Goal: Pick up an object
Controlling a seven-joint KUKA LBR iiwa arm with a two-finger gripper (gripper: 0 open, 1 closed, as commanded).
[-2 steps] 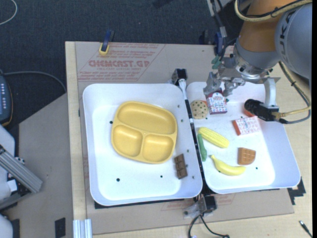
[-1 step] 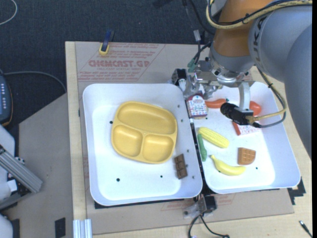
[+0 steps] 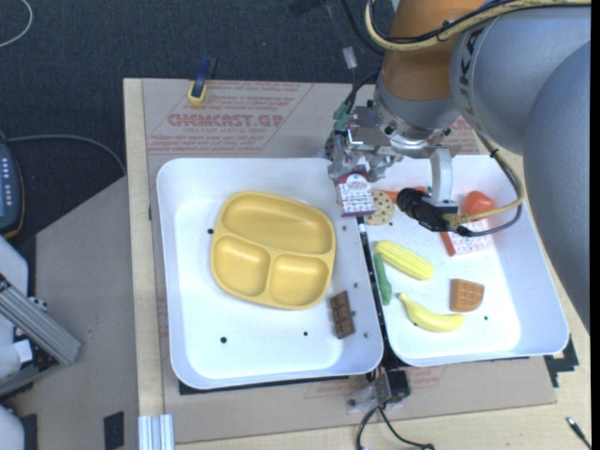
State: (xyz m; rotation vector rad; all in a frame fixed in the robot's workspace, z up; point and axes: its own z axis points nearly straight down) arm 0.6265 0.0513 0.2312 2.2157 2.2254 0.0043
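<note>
My gripper (image 3: 353, 169) hangs over the far end of the divide between the two bins. A small red-and-white carton (image 3: 354, 196) sits upright between its fingertips, and the gripper is shut on it. Just right of the carton, a speckled tan cracker (image 3: 381, 211) lies in the right bin (image 3: 525, 279). The left bin (image 3: 187, 279) holds a yellow compartment plate (image 3: 272, 248) and a brown chocolate piece (image 3: 341, 313) near its right wall.
The right bin also holds a corn cob (image 3: 405, 259), a green pod (image 3: 382, 278), a banana (image 3: 429, 317), a waffle piece (image 3: 466, 294), a red tomato (image 3: 480, 201) and a red-and-white strip (image 3: 461, 241). The grey arm covers the upper right.
</note>
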